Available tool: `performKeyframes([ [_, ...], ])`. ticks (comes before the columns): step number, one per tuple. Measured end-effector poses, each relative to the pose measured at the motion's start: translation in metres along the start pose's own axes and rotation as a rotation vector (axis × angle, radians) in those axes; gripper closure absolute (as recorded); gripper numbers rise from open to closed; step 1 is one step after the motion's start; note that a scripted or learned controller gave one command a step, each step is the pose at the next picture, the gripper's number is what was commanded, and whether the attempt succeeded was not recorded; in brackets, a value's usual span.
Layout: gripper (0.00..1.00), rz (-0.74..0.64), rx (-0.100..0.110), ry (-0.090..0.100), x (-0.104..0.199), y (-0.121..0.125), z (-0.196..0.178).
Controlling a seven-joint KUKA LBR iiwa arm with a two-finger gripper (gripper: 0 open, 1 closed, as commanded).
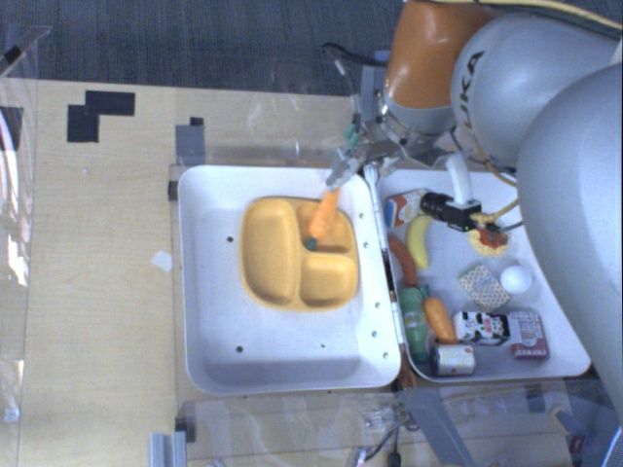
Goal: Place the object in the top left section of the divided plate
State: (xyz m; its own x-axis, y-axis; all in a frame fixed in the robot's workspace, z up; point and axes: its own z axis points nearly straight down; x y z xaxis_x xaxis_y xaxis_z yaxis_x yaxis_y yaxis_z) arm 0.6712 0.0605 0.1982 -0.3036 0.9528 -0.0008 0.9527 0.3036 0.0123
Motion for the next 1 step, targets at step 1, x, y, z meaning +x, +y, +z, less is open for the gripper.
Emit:
performKeyframes([
  [1, 0.0, 0.0, 0.0, 0.0, 0.0, 0.0, 0.0],
])
